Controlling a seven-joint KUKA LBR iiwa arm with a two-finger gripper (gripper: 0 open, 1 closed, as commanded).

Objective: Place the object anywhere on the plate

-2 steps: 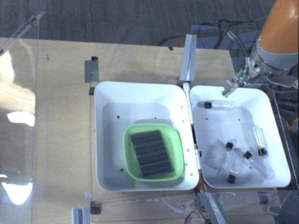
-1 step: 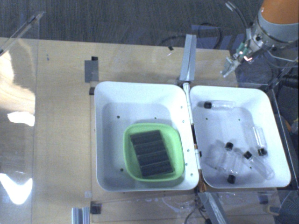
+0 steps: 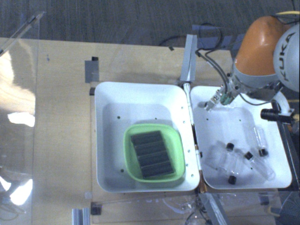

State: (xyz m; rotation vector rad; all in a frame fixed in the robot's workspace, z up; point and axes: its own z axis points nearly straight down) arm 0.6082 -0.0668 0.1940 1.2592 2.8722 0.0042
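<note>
A green plate (image 3: 132, 170) lies in the left bin (image 3: 140, 95), towards its front. A dark ribbed rectangular block (image 3: 151, 154) rests flat on the plate, covering most of its middle. The arm (image 3: 260, 48) leans over the far side of the right bin (image 3: 211, 125), with its orange band uppermost. My gripper (image 3: 216, 100) shows as a small end with cables at the right bin's far left corner, well away from the plate and the block. Nothing is seen held in it.
Several clear small bottles with black caps (image 3: 239, 161) lie in the near half of the right bin. A black fitting (image 3: 276, 115) sticks out from the arm at the right. Cables (image 3: 211, 62) loop behind the bins.
</note>
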